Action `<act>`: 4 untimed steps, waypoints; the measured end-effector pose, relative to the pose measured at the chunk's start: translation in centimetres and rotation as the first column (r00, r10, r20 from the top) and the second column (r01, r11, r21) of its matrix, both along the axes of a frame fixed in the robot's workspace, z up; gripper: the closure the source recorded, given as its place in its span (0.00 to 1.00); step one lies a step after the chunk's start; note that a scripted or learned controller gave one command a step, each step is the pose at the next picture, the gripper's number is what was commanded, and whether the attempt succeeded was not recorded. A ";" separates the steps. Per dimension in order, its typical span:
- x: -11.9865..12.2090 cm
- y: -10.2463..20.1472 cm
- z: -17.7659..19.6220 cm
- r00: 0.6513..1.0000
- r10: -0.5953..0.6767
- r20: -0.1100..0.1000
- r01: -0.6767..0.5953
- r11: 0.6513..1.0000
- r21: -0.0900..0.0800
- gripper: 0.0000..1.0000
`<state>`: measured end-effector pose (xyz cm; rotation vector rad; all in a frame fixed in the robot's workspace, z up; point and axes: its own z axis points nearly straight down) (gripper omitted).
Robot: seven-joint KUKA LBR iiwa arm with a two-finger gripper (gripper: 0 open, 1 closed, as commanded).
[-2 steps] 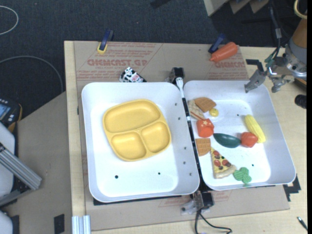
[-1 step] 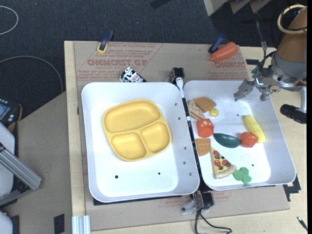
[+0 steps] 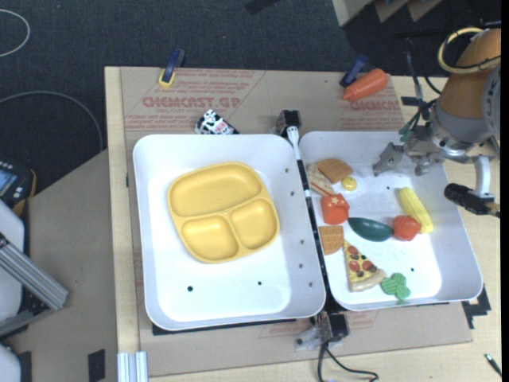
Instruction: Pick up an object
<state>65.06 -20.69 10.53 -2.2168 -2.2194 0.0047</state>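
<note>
The left white bin point(image 3: 151, 237) holds a yellow plastic plate with three compartments point(image 3: 223, 211), lying near its middle. Just beside it, the right white bin point(image 3: 457, 253) carries a scatter of toy food: tan cracker-like slices point(image 3: 328, 173) at the upper left, a small yellow piece point(image 3: 349, 185), a red tomato-like piece point(image 3: 335, 208), a dark green oblong piece point(image 3: 371, 229), a second red piece point(image 3: 406, 228) touching it, a yellow corn cob point(image 3: 414, 207), a pizza slice point(image 3: 361, 267) and a green broccoli floret point(image 3: 396, 286) near the front rim. The gripper point(image 3: 395, 160) hangs over the bin's upper right area, above bare floor; whether it is apart or together cannot be told, and no item sits in it.
</note>
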 end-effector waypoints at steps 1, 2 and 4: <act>0.0 0.1 -2.2 1.000 0.001 0.002 -0.001 1.000 0.000 0.00; 0.1 0.1 -0.9 1.000 0.002 0.007 -0.002 1.000 -0.003 1.00; 0.3 -1.3 10.0 1.000 0.000 0.012 0.000 1.000 -0.005 1.00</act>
